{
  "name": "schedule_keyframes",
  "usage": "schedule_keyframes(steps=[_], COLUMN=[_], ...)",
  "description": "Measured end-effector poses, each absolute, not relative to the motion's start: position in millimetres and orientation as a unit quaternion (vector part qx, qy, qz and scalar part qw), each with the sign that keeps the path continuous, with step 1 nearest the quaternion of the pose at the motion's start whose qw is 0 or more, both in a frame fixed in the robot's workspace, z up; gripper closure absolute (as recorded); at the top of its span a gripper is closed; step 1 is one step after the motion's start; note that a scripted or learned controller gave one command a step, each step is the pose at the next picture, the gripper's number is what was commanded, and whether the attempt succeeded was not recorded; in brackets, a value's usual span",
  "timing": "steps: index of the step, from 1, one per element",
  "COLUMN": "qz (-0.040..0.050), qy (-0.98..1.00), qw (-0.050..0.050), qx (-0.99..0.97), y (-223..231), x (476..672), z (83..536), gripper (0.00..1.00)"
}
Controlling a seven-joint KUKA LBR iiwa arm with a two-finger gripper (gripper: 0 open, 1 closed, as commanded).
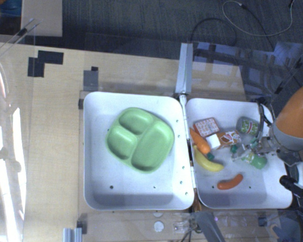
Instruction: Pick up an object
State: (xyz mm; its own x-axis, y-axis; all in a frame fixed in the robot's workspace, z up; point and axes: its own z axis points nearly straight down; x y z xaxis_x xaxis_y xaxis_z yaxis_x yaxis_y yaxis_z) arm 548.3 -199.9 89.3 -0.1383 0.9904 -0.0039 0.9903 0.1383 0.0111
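Observation:
The right bin (268, 196) holds several small items: a red and white box (206, 126), an orange carrot (200, 141), a yellow banana (210, 162), a red sausage (230, 182), a green can (247, 126) and a clear bottle with a green cap (254, 160). The arm with its orange band (297, 115) comes in over the bin's right side. My gripper (264, 146) hangs low just right of the can and above the bottle, partly hidden by the wrist. Nothing is seen held in it.
In the left bin (93, 185) lies a green divided plate (139, 139). A metal post (184, 69) stands behind the seam between the bins. Black cables run across the floor at the back right.

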Motion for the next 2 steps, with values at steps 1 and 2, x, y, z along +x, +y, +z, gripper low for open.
schedule_keyframes(steps=[1, 2], qz=[0.0055, 0.0024], qy=[0.755, 0.762], qw=[0.009, 0.003], qx=[0.655, 0.648], y=[-199.0, -146.6], x=[551.8, 616.2], z=[102.3, 171.3], gripper=[1.0, 1.0])
